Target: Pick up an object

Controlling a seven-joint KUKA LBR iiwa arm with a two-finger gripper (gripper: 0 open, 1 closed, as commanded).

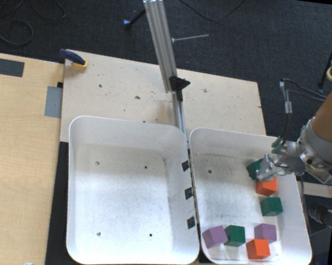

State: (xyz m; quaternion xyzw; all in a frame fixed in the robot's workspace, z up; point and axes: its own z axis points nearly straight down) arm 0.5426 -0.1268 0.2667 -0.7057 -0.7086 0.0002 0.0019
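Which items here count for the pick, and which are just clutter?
For the job: claw; right white bin; small cubes inside it, orange, green, purple.
Lying about: left white bin; slanted aluminium bar; blue-handled clamp.

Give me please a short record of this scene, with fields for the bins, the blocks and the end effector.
left bin: white, shallow, no blocks seen inside
right bin: white, shallow, holds all the blocks
blocks near end effector: green block, orange block
block at middle right: green block
blocks at near edge: purple, green, purple, orange
end effector: over the right bin's far right part, just above the upper orange block
object held: cannot tell
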